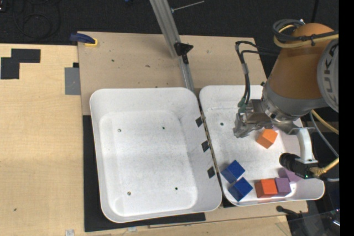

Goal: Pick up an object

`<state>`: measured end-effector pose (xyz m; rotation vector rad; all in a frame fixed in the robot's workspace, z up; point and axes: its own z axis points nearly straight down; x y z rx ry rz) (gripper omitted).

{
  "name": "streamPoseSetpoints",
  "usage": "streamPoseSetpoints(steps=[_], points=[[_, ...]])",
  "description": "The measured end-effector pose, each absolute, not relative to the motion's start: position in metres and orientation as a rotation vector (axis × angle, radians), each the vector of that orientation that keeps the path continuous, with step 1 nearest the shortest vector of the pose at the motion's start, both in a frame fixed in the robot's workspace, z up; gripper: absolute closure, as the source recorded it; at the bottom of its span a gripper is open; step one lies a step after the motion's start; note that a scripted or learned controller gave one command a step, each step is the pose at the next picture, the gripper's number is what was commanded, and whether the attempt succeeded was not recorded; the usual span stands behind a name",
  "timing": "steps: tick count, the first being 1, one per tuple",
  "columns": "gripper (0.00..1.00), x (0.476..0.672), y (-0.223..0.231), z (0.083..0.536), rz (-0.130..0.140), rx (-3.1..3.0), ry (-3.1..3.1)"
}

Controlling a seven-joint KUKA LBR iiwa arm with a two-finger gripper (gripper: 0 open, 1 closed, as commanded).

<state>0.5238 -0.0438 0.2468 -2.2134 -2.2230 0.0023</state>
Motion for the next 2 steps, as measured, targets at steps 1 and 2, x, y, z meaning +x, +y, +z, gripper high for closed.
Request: streamPoseSetpoints(steps=[1, 2], points=[[1.0, 0.542, 0.016, 0.241, 0.001, -2.213, -2.225], [1.0, 0.548, 0.069, 0.246, 0.003, -2.217, -2.224]])
